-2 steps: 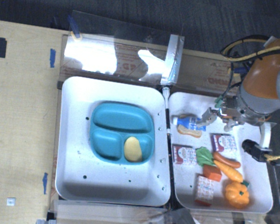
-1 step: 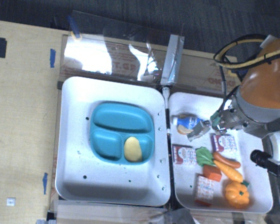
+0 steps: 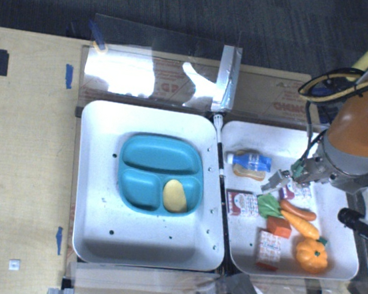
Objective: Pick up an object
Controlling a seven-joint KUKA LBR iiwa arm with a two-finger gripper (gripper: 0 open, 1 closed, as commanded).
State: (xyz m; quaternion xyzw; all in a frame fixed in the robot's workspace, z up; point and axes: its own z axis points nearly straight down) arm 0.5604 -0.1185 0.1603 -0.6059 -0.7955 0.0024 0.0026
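Note:
My gripper [image 3: 289, 179] hangs low over the middle of the right bin [image 3: 342, 275], below the orange wrist band [image 3: 365, 126]. Just beneath and beside it lie a carrot [image 3: 300, 221] with a green leafy top [image 3: 270, 205] and a small pink-and-white packet [image 3: 301, 193]. A blue-and-white pack [image 3: 251, 164] lies to its left near the bin's back. A red-and-white packet [image 3: 241, 203] sits left of the carrot. At the front are a red-and-white box [image 3: 269, 247] and an orange pumpkin [image 3: 311, 254]. Nothing shows as held.
The left bin [image 3: 93, 225] holds a blue divided plate [image 3: 142, 164] with a yellow lemon-like item [image 3: 175, 195] in its lower right compartment. A clear plastic wall [image 3: 153, 72] and a metal post [image 3: 226, 78] stand behind the bins. Cables [image 3: 327, 84] loop above the wrist.

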